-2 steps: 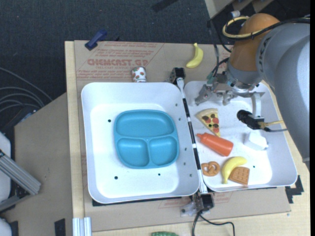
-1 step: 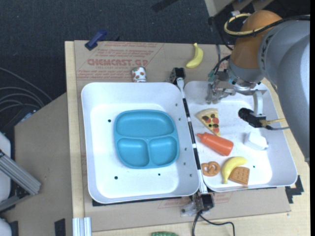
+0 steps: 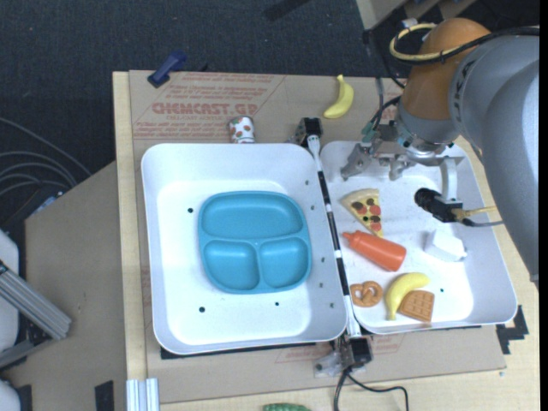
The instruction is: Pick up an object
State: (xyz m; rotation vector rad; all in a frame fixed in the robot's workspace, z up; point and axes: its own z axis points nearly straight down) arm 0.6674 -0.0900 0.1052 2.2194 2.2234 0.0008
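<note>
Left bin point(image 3: 163, 229): held a blue divided plate point(image 3: 253, 240), well apart from the gripper.
Right bin point(image 3: 479, 272): lay under the gripper; held a pizza slice point(image 3: 364, 208), orange bottle point(image 3: 374, 248), pretzel point(image 3: 366, 294), banana point(image 3: 402, 286), waffle point(image 3: 417, 306) and white block point(image 3: 445, 245).
Gripper point(image 3: 372, 170): fingers spread apart, nothing between them.
Pizza slice: just below the fingertips, not touching.

You see the gripper point(image 3: 372, 168), fingers spread and nothing between them, at the right bin's point(image 3: 479, 291) far edge. Nearer its front lie a pizza slice point(image 3: 364, 208), orange bottle point(image 3: 374, 248), pretzel point(image 3: 366, 294) and banana point(image 3: 401, 288). The left bin point(image 3: 163, 229) holds a blue tray point(image 3: 253, 240).
</note>
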